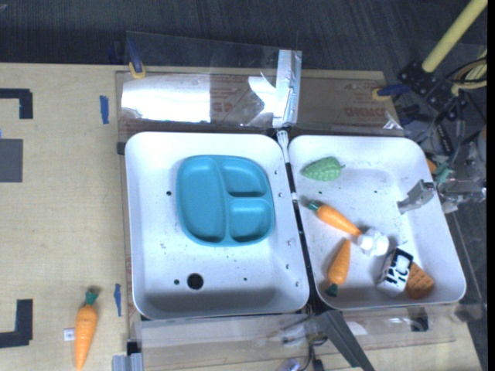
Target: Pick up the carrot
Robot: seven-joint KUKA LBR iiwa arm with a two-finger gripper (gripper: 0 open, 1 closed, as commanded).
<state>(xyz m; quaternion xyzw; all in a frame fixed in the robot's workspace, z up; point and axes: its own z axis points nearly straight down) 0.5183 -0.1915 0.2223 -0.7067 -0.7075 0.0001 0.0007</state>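
Observation:
Two orange carrots lie in the right bin (433, 288). One carrot (334, 217) is slanted near the bin's middle, its green top toward the upper left. The other carrot (339, 265) lies lower, with its green top pointing down. A third carrot (85, 327) rests on the wooden bench at the bottom left, outside the bins. My gripper (420, 194) hangs over the right bin's right side, to the right of both carrots and apart from them. Nothing shows in its grasp.
The left bin (147, 269) holds a blue divided plate (226, 199). In the right bin there is also a green leafy piece (322, 168), a small white item (373, 243) and a black-and-white object (396, 270) beside an orange piece (420, 280). Cables crowd the upper right.

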